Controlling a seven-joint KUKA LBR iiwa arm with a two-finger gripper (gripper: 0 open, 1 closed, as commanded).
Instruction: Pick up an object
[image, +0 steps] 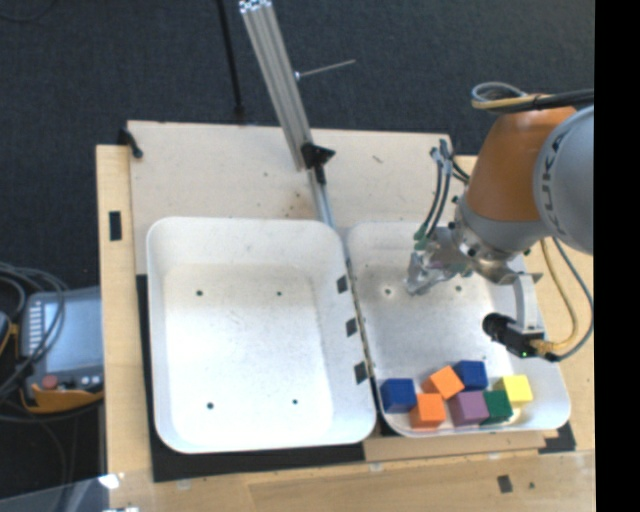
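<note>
Several small coloured blocks lie clustered at the near edge of the right bin (400, 320): a blue block (398, 394), two orange blocks (446, 381) (429, 409), a purple block (467, 407), a green block (497, 405), a yellow block (517, 389) and a second blue block (471, 374). My gripper (420, 280) hangs over the far half of the right bin, well above and behind the blocks. Nothing shows between its fingers.
The left bin (250, 330) lies beside the right one, split from it by a shared rim with black clips. A slanted aluminium post (285, 95) rises behind the bins. Cables run along the arm at the right. A pendant sits off the bench at left.
</note>
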